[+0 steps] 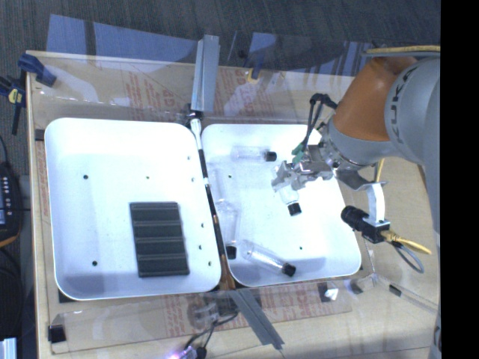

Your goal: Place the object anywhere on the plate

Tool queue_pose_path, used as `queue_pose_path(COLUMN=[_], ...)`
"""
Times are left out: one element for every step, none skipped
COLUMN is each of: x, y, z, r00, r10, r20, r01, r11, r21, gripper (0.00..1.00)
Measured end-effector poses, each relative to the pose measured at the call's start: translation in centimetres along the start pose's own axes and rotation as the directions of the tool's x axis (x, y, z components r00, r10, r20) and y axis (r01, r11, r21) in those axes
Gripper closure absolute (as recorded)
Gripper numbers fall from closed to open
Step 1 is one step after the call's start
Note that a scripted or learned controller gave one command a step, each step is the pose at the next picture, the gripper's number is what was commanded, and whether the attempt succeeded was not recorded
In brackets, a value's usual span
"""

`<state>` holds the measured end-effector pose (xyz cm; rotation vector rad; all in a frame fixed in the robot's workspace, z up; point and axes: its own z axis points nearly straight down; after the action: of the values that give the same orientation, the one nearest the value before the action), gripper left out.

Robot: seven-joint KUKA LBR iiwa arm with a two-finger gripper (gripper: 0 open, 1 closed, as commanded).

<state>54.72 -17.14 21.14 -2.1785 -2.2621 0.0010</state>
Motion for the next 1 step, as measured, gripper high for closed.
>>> queue_pose_path(x=[6.02], y=[7.71], z=[3.72], r00=[0.972], r10=[0.233], r20=[0.000], r01=[-0.233], r11=[0.972], r21=[0.002], gripper=[1.00])
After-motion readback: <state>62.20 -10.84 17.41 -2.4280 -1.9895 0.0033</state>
